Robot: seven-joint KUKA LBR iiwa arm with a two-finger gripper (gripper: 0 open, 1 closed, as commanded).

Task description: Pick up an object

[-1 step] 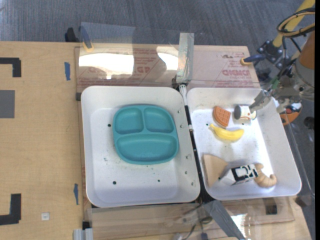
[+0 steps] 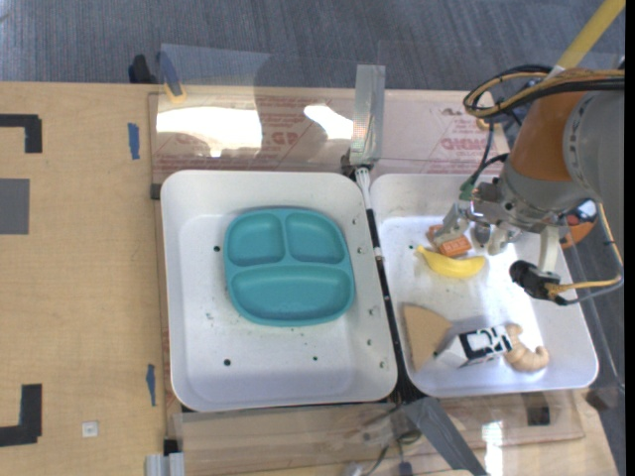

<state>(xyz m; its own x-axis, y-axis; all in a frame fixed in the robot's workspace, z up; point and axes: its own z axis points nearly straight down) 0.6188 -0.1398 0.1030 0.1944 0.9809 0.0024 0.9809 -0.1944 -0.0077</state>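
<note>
- A teal divided plate (image 2: 289, 265) lies in the left bin (image 2: 189, 365), well apart from the arm.
- In the right bin (image 2: 575, 365): a yellow banana (image 2: 452, 263), a small orange item (image 2: 448, 237) just above it, a brown wedge (image 2: 425, 329), a black-and-white object (image 2: 481, 344) and a tan piece (image 2: 527, 356) nearer the front.
- Both bins sit on a wooden bench (image 2: 69, 266) — grey carpet beyond.
- The gripper (image 2: 480, 228) hangs low beside the orange item and banana; open or closed, I cannot tell.

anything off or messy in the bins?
Nothing broken or spilled. The teal divided plate lies flat in the left bin; the right bin holds a loose scatter including a banana, with the gripper beside it.
</note>
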